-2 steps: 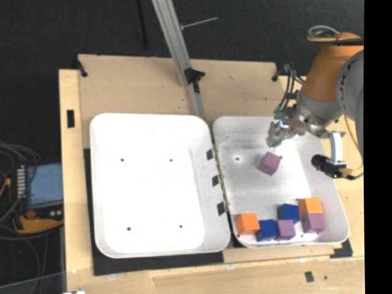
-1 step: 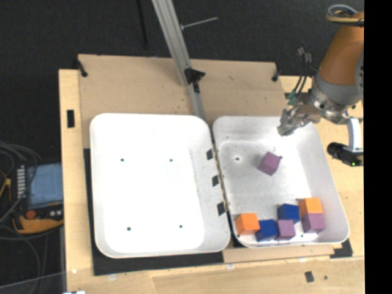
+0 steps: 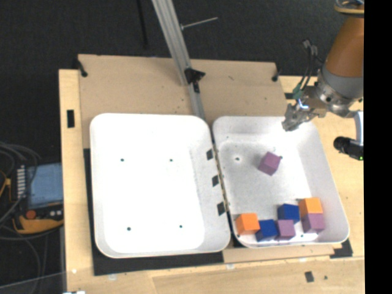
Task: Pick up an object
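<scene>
The right bin (image 3: 323, 164) holds several small cubes. A purple cube (image 3: 269, 163) lies alone near the bin's middle. Along the near edge sit an orange cube (image 3: 247, 223), a blue cube (image 3: 267, 230), a purple cube (image 3: 286, 228), another blue cube (image 3: 288, 212), an orange cube (image 3: 310, 206) and a purple cube (image 3: 313, 222). My gripper (image 3: 293, 120) hangs over the bin's far right corner, above and to the right of the lone purple cube, with nothing seen between its fingers.
The left bin (image 3: 153, 182) lies beside the right one. A slanted metal pole (image 3: 177, 48) rises from between the bins at the back. Cables and a blue box (image 3: 43, 185) sit off the bench's left side.
</scene>
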